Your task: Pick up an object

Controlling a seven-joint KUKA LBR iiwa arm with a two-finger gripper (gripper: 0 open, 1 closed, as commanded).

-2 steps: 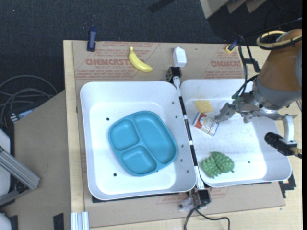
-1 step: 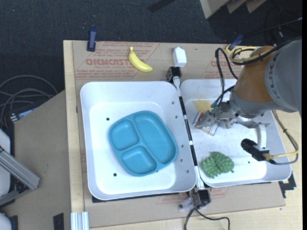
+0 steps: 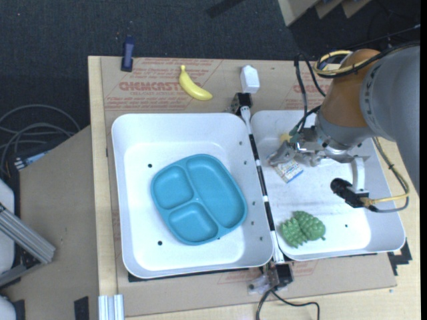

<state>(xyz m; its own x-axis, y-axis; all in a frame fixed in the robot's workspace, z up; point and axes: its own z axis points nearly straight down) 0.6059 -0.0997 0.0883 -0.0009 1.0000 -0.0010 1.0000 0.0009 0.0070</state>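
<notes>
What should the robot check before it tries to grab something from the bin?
1. Gripper is over the right bin: ok.
2. A target is close: ok, a small blue-and-white packet lies just beside the gripper.
3. Packet is between the fingers: not ok, it lies flat on the bin floor beside them.
4. Finger opening: cannot tell, the wrist hides it.
5. Green bumpy toy is out of the way: ok, it sits apart at the bin's near edge.
6. Blue divided tray stays out of it: ok, it rests in the left bin.
</notes>
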